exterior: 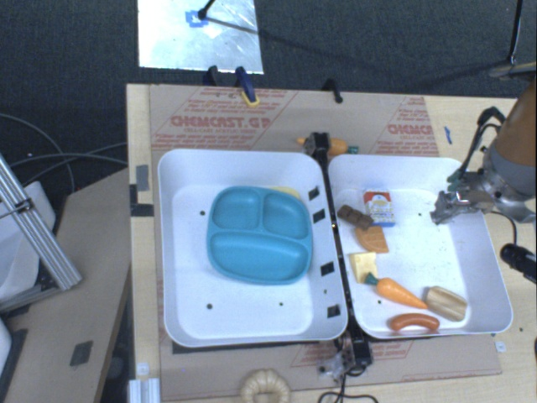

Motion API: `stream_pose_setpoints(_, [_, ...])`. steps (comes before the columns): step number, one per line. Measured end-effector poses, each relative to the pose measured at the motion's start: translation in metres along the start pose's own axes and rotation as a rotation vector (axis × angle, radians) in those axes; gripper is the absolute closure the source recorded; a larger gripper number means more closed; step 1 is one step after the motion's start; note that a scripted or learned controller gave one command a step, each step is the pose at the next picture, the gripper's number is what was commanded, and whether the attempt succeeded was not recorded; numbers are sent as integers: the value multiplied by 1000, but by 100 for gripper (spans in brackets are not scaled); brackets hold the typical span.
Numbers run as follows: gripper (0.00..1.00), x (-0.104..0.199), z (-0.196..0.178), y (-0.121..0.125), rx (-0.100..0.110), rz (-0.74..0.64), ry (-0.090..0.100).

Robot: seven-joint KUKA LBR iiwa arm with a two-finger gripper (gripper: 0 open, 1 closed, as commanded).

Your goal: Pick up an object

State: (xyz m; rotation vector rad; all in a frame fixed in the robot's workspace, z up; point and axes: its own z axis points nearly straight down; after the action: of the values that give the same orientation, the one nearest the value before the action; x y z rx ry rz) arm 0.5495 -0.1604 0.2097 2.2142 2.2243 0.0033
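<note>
The gripper (443,205) hovers over the right bin (478,259); finger state unclear. Nothing is grasped; the carrot (398,290) and other items lie untouched.

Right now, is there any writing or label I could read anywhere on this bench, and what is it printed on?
"CHEMCAST GP": red print on the brown board behind the left bin.
Red print on the board's right part: cut off, unreadable.
Small red and white packet in the right bin: label too small to read.
</note>
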Motion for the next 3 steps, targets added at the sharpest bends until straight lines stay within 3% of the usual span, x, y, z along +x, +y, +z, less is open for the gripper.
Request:
stream_pose_setpoints(1, [100,0,-15,1,0,0,0])
stream_pose_setpoints(2, [100,35,-8,47,-2,-5,1])
stream_pose_setpoints(3, [100,75,-22,75,-1,-3,1])
